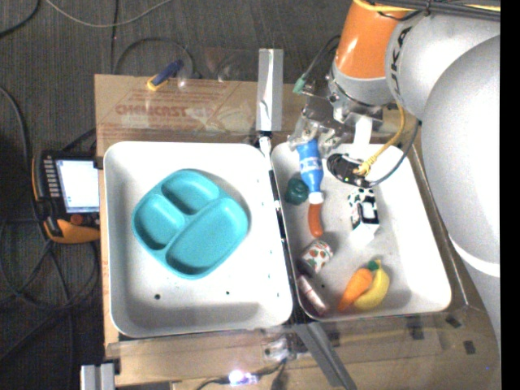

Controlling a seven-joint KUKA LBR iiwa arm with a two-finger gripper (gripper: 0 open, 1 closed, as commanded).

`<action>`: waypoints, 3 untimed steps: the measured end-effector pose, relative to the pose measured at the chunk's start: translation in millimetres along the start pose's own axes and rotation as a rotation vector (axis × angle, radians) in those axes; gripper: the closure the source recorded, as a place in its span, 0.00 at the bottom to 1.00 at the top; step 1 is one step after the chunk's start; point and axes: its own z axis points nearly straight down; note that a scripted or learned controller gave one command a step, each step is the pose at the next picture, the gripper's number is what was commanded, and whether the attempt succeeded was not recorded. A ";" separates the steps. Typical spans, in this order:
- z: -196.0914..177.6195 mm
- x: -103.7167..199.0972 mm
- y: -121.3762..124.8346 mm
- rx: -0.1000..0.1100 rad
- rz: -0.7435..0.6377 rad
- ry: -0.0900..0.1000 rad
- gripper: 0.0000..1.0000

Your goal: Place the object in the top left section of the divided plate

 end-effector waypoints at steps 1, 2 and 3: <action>69.6 91.9 -40.5 0.001 0.101 0.003 1.00; 108.2 146.8 -26.6 0.000 -0.261 0.002 1.00; 112.3 135.1 -25.4 0.000 -0.329 -0.001 1.00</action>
